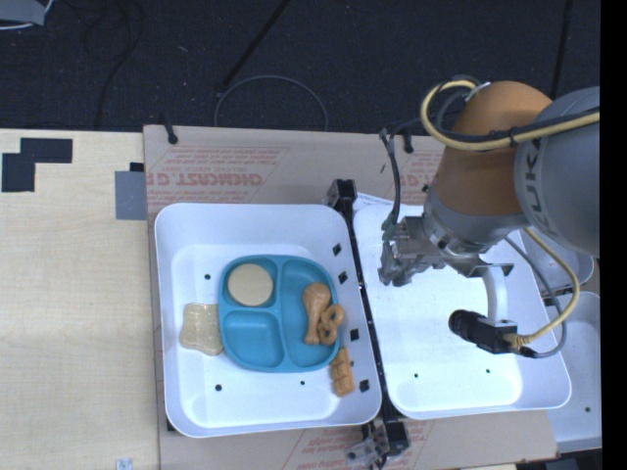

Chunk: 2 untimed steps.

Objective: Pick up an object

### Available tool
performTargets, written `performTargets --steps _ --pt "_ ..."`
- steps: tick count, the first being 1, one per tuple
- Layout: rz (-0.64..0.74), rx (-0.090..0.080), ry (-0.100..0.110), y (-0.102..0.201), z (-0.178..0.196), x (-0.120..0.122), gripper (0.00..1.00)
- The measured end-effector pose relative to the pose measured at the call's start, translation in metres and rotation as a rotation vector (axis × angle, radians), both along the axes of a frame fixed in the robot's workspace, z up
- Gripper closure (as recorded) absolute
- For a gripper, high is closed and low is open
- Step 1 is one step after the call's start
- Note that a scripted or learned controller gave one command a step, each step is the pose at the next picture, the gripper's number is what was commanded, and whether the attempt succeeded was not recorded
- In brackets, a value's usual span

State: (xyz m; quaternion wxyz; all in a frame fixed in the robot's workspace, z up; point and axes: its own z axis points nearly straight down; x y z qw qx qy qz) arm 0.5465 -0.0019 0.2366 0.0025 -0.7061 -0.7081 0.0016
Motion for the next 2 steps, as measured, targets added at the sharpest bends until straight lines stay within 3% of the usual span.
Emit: performTargets --steps 2 --pt "0.002 0.000 -0.002 0.097 -0.021 0.020 1.00"
